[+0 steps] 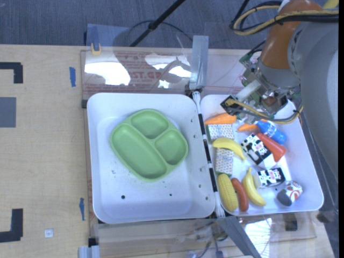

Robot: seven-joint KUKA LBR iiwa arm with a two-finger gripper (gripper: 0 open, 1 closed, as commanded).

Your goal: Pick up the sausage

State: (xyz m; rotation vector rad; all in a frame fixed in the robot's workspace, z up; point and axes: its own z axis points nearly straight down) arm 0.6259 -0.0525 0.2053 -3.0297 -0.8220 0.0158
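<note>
— Where are we seeing the small reddish-brown sausage [240, 194]?

— It is lying in the right white bin [310, 165], between the yellow corn cob [227, 192] and a banana [252, 187].

— And the gripper [252, 98]?

— It is hovering over the bin's far end; we cannot tell its opening. No writing is reading clearly.

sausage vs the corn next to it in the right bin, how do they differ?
The sausage is reddish brown and smooth; the corn cob is yellow and bumpy. The sausage is thinner than the corn cob. The sausage lies on the side nearer the banana, the corn cob nearer the wall between the bins. Both lie flat, side by side, at the near end of the right bin.
</note>
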